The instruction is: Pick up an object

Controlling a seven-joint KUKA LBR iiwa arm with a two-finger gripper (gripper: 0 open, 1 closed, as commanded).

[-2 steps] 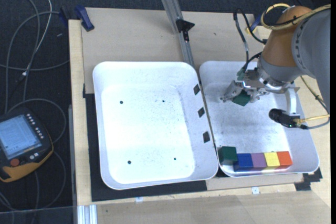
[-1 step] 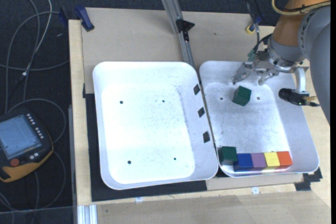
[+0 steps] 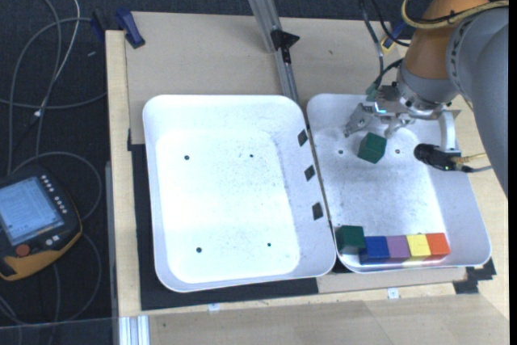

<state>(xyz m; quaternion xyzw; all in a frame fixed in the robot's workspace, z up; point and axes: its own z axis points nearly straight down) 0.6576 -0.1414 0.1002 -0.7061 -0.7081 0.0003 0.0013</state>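
Observation:
My gripper (image 3: 376, 125) hangs over the far part of the right bin (image 3: 452, 198), its two fingers spread apart. A dark green cube (image 3: 372, 148) sits tilted just below and in front of the fingertips, not clamped between them. Along the near wall of the same bin lies a row of cubes: green (image 3: 350, 237), blue (image 3: 374, 248), purple (image 3: 398, 246), yellow (image 3: 418, 245) and orange (image 3: 437, 243).
The left bin (image 3: 161, 174) stands beside the right one, with black clips (image 3: 310, 172) along their shared edge. A slanted metal pole (image 3: 262, 0) rises behind the bins. A black part of the arm (image 3: 432, 155) juts over the right bin's right side.

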